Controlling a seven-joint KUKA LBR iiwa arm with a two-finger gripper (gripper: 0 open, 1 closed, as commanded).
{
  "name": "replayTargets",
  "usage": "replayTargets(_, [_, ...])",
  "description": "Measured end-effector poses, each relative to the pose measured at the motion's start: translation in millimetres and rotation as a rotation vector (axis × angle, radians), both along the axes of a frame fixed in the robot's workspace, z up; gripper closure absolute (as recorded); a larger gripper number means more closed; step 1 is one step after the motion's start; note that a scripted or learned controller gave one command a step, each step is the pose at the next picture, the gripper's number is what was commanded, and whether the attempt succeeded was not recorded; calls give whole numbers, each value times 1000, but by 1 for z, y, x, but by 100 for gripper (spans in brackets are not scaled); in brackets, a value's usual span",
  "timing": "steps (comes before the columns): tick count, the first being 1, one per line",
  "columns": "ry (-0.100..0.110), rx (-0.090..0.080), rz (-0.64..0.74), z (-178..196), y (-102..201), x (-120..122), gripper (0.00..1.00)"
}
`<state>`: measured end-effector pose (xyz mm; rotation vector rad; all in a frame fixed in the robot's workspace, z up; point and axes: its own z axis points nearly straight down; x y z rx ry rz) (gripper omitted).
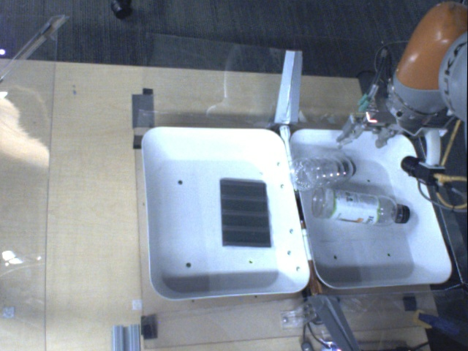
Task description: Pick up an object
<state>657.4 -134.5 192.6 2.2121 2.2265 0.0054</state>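
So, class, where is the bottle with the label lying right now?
The labelled bottle lies on its side in the right bin, just below a clear bottle, cap pointing right.

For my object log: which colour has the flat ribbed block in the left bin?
Black, or very dark grey; the block shows best in the camera view.

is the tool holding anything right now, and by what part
Nothing is held. The tool is above the right bin's far edge, apart from the two bottles: the clear one and the labelled one.
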Motion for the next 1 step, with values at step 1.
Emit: replayTargets(1, [-5,-2,205,-85,0,-30,0])
